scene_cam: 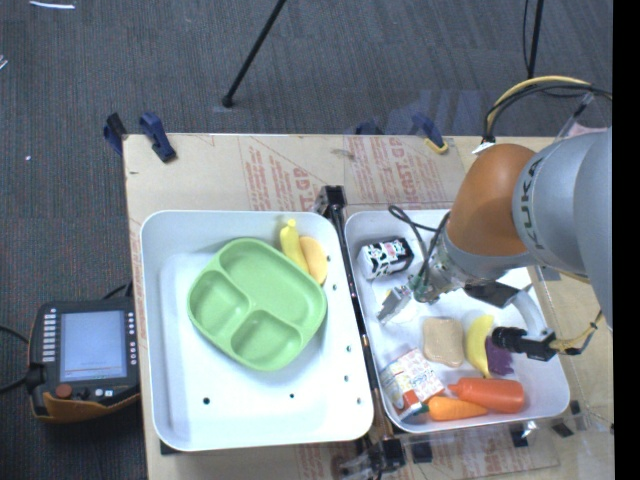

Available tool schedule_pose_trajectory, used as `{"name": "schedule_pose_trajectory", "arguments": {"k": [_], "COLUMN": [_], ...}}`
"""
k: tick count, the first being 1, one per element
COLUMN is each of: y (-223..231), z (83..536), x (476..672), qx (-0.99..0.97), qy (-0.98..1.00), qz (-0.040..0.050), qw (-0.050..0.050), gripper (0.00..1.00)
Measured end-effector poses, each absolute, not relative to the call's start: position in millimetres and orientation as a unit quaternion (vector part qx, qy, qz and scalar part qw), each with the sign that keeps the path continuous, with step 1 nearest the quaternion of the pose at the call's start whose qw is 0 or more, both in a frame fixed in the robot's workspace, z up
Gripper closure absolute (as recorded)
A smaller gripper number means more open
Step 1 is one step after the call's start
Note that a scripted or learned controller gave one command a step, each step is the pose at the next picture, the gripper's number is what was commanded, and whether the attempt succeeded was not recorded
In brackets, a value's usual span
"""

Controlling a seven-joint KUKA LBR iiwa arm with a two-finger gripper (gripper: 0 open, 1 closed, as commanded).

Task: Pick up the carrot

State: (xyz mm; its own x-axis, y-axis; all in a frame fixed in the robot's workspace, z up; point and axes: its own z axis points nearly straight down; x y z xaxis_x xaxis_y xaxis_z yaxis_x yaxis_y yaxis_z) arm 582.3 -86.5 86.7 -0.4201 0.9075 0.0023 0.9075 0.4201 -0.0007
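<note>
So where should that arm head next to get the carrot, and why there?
Probably toward the bin's near edge. The gripper hangs over the upper left of the right bin, beside the black-and-white carton, while the carrot lies along the bottom, past the bread slice.

Tray [258, 303] in left bin [165, 368]; carrot [478, 396] in right bin [556, 388].

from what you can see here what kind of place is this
Likely a robotics lab test bench, not a kitchen: a cardboard-topped bench clamped at its edges, toy food such as a carrot in white bins, a teach pendant and tripod legs on carpet.
</note>
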Motion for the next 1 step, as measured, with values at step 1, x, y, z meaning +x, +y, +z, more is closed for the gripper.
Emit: {"name": "schedule_pose_trajectory", "arguments": {"k": [1], "y": [-73.5], "z": [189.8], "x": [500.2], "qx": [-0.489], "qy": [-0.873], "qz": [-0.0013], "qw": [-0.002], "gripper": [0.0]}}
